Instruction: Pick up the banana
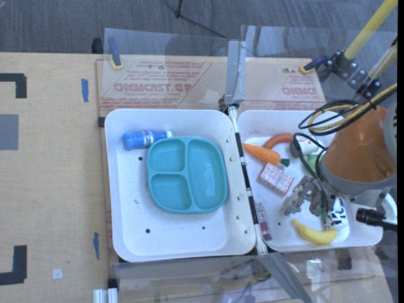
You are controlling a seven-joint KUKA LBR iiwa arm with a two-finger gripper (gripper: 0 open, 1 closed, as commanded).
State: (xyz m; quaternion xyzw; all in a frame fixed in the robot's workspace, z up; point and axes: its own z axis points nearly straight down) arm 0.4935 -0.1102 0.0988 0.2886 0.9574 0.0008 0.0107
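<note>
banana (315, 233) lies in the right bin (252, 120), just below and in front of the gripper (309, 201). the arm leans in from the right, orange band (356, 153) above the wrist, gripper pointed down at the bin floor. whether it's spread or closed, can't tell. carrot (263, 154) sits up-left of it.

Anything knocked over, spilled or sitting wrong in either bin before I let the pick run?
Nothing stands out. The banana lies flat in the right bin, below the gripper. The carrot and pink block lie loose there too. The blue bottle lies beside the teal plate.
</note>
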